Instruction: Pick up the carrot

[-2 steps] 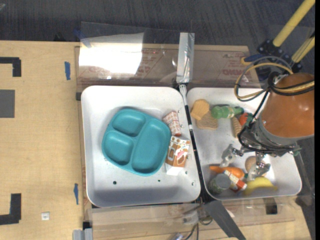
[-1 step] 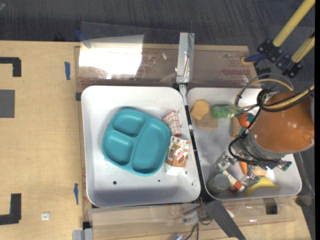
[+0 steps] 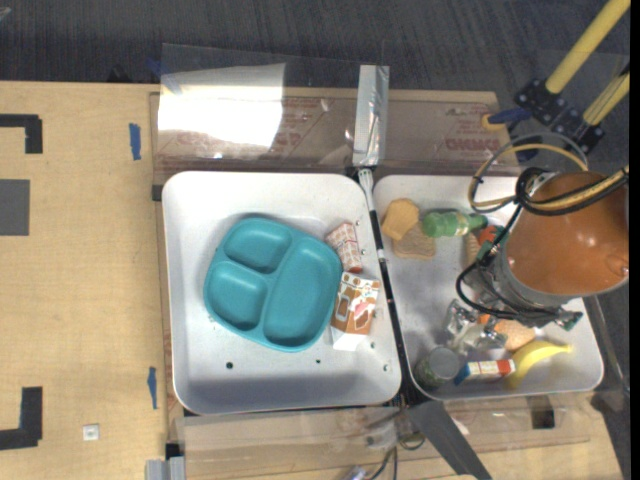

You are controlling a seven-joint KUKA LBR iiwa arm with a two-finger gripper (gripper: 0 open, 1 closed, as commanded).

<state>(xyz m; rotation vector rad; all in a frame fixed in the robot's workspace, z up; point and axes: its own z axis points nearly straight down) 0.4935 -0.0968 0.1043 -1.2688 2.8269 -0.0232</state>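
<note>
honestly, the two-finger metal gripper [image 3: 470,326] sits low in the shallow white right bin [image 3: 425,288], likely reaching for something. can't tell how it's set. what's probably the small orange carrot [image 3: 490,236] lies well beyond it, beside a green toy [image 3: 445,224].

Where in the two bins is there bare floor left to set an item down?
Left bin: bare floor left of the teal divided plate, and a strip along the near wall below it. Right bin: a small bare patch between the tan food piece and the gripper. The rest is crowded by the arm, banana and other items.
</note>
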